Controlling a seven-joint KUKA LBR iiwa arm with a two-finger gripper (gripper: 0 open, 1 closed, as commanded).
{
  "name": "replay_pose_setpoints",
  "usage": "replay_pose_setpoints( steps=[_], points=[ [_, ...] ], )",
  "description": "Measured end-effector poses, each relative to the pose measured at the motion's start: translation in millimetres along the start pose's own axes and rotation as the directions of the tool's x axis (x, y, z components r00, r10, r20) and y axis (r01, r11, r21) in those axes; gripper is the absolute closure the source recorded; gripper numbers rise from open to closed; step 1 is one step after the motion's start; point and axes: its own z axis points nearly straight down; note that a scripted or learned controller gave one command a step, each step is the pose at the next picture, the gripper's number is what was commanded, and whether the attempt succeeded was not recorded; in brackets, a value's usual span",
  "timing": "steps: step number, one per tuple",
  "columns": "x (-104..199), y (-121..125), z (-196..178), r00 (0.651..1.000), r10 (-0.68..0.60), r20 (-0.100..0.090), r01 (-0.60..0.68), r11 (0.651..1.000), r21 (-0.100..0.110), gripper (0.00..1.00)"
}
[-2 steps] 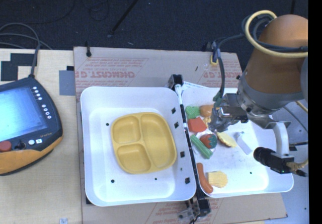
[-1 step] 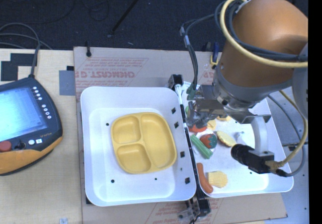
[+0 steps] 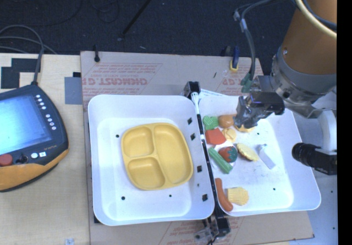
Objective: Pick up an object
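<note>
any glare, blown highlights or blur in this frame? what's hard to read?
Camera view: the right bin is bright, near blown out around the toy food; the left bin is evenly lit and the yellow tray reads crisply. The pendant screen glows washed-out blue. The gripper is dark and soft, its fingers unreadable. The floor behind is underexposed.

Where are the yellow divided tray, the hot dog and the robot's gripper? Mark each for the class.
yellow divided tray (image 3: 157,156): camera view, middle of tray.
hot dog (image 3: 222,194): camera view, middle of sausage.
gripper (image 3: 246,123): camera view, at its fingertips.
</note>
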Motion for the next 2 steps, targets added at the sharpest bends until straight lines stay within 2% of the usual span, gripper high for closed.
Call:
replay_pose_setpoints(
  steps=[1, 2],
  points=[
    [56.1, -0.3, 29.9, 1.000, -0.004, 0.000, 0.004, 1.000, 0.006, 1.00],
    [19.0, 0.0, 31.0, 1.000, -0.001, 0.000, 0.001, 1.000, 0.005, 1.00]
  ],
)
